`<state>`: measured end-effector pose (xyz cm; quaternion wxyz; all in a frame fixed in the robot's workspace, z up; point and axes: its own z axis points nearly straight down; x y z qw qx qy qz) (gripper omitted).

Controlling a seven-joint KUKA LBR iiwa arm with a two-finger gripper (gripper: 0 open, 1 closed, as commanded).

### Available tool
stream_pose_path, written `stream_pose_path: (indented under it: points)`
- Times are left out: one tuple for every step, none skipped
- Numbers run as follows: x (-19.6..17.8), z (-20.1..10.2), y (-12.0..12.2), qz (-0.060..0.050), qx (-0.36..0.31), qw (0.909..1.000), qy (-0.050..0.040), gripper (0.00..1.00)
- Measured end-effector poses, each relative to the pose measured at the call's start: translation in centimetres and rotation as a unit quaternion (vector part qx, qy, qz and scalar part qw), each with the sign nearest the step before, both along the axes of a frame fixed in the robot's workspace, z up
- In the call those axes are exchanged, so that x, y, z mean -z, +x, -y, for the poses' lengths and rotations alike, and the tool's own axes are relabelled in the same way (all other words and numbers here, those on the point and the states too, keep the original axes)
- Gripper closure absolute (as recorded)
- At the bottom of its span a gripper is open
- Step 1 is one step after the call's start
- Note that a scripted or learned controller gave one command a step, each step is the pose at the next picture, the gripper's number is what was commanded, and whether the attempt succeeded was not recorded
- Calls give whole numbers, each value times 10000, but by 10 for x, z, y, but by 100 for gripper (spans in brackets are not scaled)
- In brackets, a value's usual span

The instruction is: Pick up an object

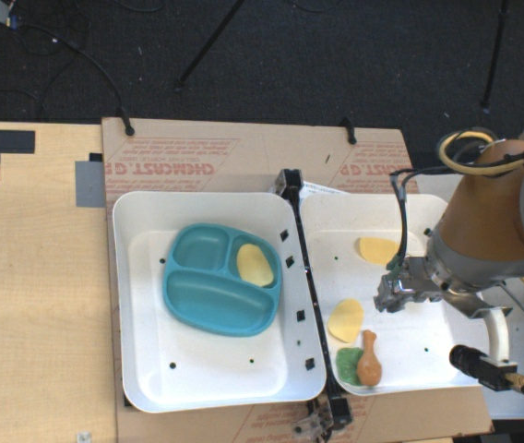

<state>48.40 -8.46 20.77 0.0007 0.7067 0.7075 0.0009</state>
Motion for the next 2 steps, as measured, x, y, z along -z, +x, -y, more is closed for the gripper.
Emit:
stream_pose_path:
  points:
    - [-40, 1, 1, -3, 1, 10000, -1, 100]
    - [-42, -50, 13, -25, -20, 10000, 9, 100]
